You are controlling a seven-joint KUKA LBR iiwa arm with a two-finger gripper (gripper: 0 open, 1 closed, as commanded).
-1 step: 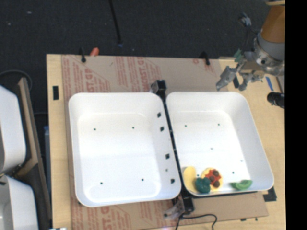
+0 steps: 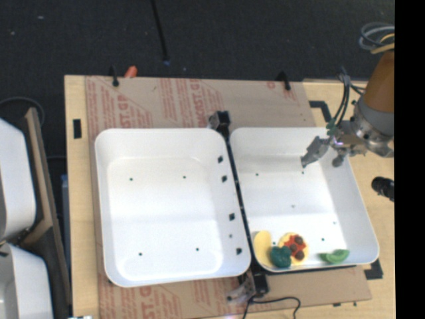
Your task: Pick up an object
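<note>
The counter [image 2: 80,198] carries two shallow white bins side by side on a sheet of brown cardboard [image 2: 172,105], and I go from the big things down to the small ones. The left bin [image 2: 166,205] has only its bare white floor with some small dark dots. The right bin [image 2: 292,198] holds all the things for the task, and they lie together along its near edge, close to the near left corner and going toward the near right corner. The arm [image 2: 378,92] comes in over the far right corner of the right bin, and the claw [image 2: 323,150] hangs above the far part of that bin, near its far right corner. How wide the claw stands I cannot tell, and I see nothing held in it. The largest thing is a yellow toy [image 2: 263,242] with red and dark spots, just beside the divider between the bins. A dark green toy [image 2: 280,258] lies touching it on the near side. A smaller bright green toy [image 2: 334,256] lies apart from these, nearer to the near right corner, with its long side running along the near edge. So the relation that matters is this: the toys lie toward the near edge from the claw, almost across the whole bin, and the bright green one seems to me the more direct to reach, since it lies nearly under the claw's own side of the bin.
</note>
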